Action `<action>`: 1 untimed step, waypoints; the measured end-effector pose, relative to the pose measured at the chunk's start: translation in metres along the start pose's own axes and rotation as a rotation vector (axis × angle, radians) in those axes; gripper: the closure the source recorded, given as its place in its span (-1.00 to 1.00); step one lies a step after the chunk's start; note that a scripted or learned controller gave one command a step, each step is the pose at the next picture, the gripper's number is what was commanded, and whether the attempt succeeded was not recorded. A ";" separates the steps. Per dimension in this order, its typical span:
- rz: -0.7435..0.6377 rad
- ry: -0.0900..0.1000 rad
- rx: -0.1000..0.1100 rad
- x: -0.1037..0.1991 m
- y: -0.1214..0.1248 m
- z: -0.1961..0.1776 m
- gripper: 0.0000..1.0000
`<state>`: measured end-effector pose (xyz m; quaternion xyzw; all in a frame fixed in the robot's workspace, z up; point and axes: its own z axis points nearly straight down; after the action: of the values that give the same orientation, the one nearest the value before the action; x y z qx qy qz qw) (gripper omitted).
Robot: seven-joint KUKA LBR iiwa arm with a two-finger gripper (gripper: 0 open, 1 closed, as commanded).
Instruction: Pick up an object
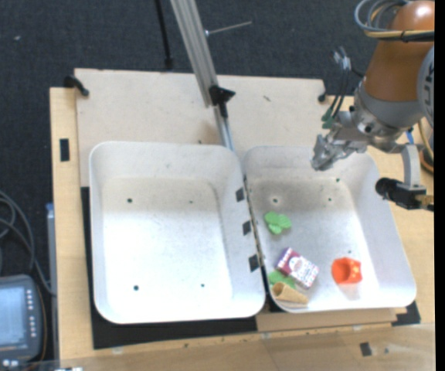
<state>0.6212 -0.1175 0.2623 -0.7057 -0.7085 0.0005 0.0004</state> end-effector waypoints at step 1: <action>0.000 0.001 -0.001 0.040 -0.028 0.002 1.00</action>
<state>0.5926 -0.0777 0.2607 -0.7055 -0.7087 0.0000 0.0004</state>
